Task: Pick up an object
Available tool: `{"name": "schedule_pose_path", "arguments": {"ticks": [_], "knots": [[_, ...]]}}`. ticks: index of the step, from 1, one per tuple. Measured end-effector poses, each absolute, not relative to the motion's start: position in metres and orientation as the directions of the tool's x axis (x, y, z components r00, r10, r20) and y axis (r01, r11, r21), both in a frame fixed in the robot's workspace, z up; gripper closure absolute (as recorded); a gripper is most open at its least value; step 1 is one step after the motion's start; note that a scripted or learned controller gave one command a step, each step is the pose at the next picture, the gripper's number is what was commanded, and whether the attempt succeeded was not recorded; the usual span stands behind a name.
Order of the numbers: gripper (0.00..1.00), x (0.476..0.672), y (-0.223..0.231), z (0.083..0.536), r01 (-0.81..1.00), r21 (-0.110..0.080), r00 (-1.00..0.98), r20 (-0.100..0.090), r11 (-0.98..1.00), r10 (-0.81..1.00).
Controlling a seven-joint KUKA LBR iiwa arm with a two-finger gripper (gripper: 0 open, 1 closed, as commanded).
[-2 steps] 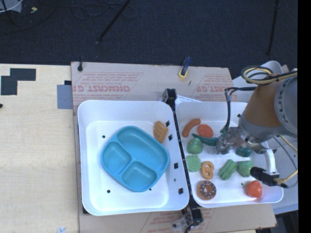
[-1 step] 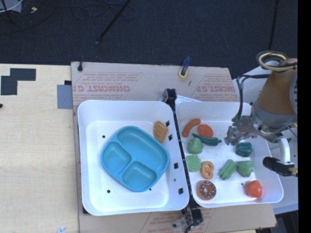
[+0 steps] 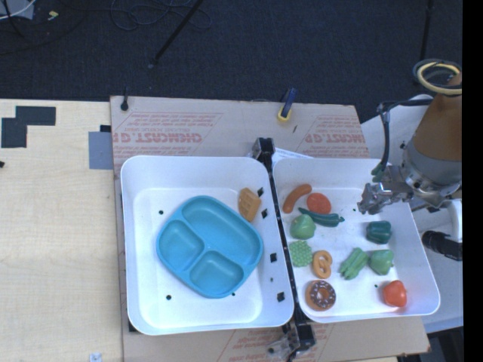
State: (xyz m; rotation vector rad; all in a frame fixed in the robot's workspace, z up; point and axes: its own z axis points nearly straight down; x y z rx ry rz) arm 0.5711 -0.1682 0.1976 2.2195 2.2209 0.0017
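Observation:
My gripper (image 3: 373, 200) hangs over the right bin (image 3: 426, 277) near its right wall, just above a dark green pepper (image 3: 379, 232); nothing shows in its grasp. To its left lie a brown sausage (image 3: 296, 196), a red tomato (image 3: 318, 202) and a dark green chili (image 3: 321, 218). A light green pepper (image 3: 302, 228), a bumpy green piece (image 3: 300, 254), a pretzel (image 3: 322, 263) and a chocolate donut (image 3: 321, 296) fill that bin's left side. A green pod (image 3: 352, 263), another green pepper (image 3: 382, 261) and a second red tomato (image 3: 395, 293) lie at its front right.
The left bin (image 3: 139, 277) holds a blue divided plate (image 3: 210, 245) and a tan bread piece (image 3: 249, 204) by the divider between the bins (image 3: 273, 217). A blue-and-yellow clamp (image 3: 286, 105) sits at the cardboard's back edge. A black knob (image 3: 441, 243) sticks out right of the right bin.

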Motion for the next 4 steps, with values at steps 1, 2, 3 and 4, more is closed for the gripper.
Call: {"name": "schedule_pose_path", "arguments": {"ticks": [1,2,3,4], "knots": [[1.0,0.571,-0.169,0.229,1.0,0.0,-0.001,0.0,0.001,1.0],[1.0,0.598,-0.116,0.235,1.0,0.0,-0.005,0.002,0.005,1.0],[1.0,0.623,-0.061,0.234,1.0,-0.001,-0.006,0.002,0.006,1.0],[1.0,0.627,-0.016,0.222,1.0,-0.005,-0.004,0.002,0.004,1.0]]}}
